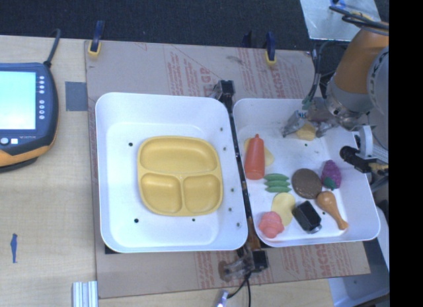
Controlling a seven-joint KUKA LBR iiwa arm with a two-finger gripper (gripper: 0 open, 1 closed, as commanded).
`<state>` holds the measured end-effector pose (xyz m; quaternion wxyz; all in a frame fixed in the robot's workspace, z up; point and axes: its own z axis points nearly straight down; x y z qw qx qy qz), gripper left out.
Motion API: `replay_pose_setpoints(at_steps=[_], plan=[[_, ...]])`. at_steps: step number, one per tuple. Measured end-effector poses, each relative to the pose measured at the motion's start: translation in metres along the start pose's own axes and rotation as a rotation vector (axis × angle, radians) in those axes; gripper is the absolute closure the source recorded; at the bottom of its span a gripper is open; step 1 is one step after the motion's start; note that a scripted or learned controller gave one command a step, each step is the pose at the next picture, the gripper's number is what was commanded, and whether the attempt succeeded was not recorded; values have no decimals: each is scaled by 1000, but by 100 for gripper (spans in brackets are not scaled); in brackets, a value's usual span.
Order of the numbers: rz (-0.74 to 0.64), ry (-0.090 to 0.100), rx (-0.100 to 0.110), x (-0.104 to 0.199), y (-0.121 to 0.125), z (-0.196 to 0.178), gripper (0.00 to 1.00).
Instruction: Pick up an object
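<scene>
My gripper (307,127) is low over the far end of the right bin (360,233), reaching in from the right. It is open, its two dark fingers (291,129) spread either side of a small yellow piece (306,133) on the bin floor. Nothing is lifted. Closer to me in the same bin lie a red bottle (254,157), a green pea pod (277,182), a brown round patty (306,182), purple grapes (331,174), a drumstick (330,208), a black block (307,216), a yellow pear (283,205) and a pink strawberry (270,224).
The left bin (112,167) holds a yellow divided plate (180,175). A handheld control pendant (23,114) lies at the bench's left edge. Clamps (227,89) join the bins at the far and near ends of the shared wall.
</scene>
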<state>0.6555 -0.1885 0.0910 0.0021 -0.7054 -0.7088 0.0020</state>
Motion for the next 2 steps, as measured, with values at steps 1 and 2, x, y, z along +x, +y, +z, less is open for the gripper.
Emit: replay_pose_setpoints(at_steps=[1, 2], plan=[[2, -1, -6, -23, 1, -91, 0], [0, 0, 1, -6, 0, 0, 0]])
